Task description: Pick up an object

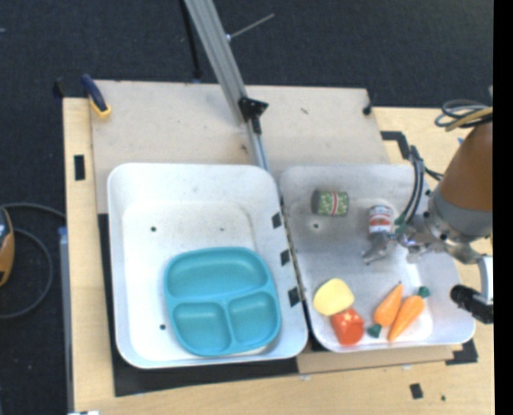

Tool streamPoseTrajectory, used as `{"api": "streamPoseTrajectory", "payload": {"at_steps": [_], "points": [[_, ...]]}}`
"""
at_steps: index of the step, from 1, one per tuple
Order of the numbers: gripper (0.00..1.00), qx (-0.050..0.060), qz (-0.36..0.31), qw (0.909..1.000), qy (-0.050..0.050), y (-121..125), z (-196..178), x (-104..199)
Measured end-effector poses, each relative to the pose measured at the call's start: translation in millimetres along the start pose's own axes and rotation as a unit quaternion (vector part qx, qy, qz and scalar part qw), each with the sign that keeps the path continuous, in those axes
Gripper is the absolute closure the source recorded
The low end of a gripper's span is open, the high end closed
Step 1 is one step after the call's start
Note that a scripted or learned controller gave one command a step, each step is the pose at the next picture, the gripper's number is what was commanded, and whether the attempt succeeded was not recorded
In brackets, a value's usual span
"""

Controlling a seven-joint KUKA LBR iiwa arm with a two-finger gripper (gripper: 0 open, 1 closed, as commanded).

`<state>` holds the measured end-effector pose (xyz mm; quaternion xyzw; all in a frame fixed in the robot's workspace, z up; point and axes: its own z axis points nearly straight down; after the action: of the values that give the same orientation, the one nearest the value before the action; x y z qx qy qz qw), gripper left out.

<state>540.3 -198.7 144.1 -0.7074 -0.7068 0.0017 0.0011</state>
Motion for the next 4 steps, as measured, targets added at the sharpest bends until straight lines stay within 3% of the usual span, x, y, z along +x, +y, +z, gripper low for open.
{"api": "streamPoseTrajectory", "payload": {"at_steps": [1, 2, 4], "points": [[0.0, -0.003, 0.0, 1.0, -0.001, 0.7, 44.5, -1.5], [1.0, -0.006, 0.001, 1.0, -0.002, 2.3, 30.6, -3.1], [1.0, -0.006, -0.002, 1.0, -0.001, 9.6, -79.2, 1.4]]}}
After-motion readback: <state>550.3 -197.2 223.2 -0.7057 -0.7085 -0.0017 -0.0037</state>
